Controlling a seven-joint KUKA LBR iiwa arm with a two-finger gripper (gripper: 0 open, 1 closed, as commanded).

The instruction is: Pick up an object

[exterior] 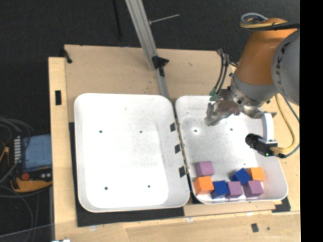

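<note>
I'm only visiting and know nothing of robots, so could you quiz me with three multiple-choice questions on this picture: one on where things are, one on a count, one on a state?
1. Where are the blocks?
A. left bin
B. right bin, near edge
C. bench

2. How many purple blocks?
A. one
B. three
C. five

3. The gripper is
A. apart from the blocks
B. touching them
C. over the left bin

Answers:
1 B: the blocks cluster in the right bin.
2 B: three purple blocks show.
3 A: the gripper hangs over the bin's far end.
</note>
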